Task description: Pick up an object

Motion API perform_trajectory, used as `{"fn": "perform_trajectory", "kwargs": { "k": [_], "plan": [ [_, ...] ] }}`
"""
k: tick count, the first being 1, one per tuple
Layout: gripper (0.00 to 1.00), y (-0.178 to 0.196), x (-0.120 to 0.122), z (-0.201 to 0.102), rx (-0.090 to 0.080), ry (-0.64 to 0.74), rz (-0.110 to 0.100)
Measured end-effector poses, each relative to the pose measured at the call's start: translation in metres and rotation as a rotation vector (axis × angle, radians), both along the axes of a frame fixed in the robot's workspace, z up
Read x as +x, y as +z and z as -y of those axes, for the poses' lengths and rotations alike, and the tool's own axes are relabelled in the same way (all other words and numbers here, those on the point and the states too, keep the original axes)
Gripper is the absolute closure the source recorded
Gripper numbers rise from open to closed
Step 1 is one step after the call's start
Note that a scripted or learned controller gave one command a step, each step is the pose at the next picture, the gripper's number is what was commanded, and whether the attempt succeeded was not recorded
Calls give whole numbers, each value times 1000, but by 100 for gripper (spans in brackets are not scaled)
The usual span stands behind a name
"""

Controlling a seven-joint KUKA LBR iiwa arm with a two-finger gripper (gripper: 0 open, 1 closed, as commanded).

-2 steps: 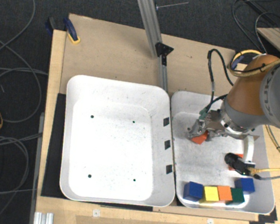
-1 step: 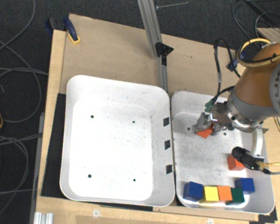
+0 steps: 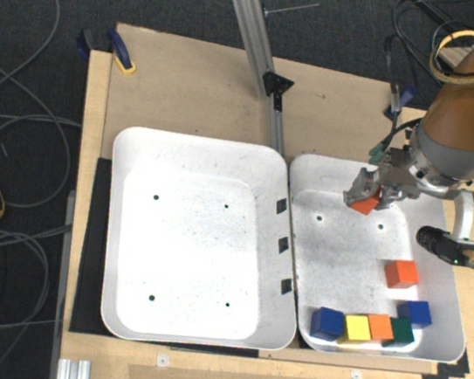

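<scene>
Surface (image 3: 193, 72) of pale wood, two white bins side by side. Left bin (image 3: 127, 155): nothing in it. Right bin (image 3: 310, 170): blue block (image 3: 328, 321), yellow block (image 3: 358, 327), orange block (image 3: 380, 325), green block (image 3: 401, 331) in a row along the near wall; second blue block (image 3: 415, 311) and second orange block (image 3: 401, 273) behind them. Gripper (image 3: 366, 197), above the bin's far end: jaws clenched on a red block (image 3: 363, 205), which appears raised off the bin floor. Judged status: grasp made, lift apparently under way; only a secure raise remains.

The end effector (image 3: 366, 197) grips a red block (image 3: 363, 205) above the right bin (image 3: 335, 243).
</scene>
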State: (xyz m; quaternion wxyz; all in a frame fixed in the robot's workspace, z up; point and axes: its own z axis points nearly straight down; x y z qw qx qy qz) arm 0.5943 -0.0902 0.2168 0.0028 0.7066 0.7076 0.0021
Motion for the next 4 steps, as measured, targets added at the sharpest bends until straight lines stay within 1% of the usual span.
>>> {"fn": "perform_trajectory", "kwargs": {
  "k": [1,2,3,4],
  "plan": [
    [100,45,1,-5,1,1,-1],
    [100,34,-19,-62,4,5,-11],
    [100,36,-41,-110,4,5,-11],
    [100,35,-58,-154,4,5,-11]
  ]
}}
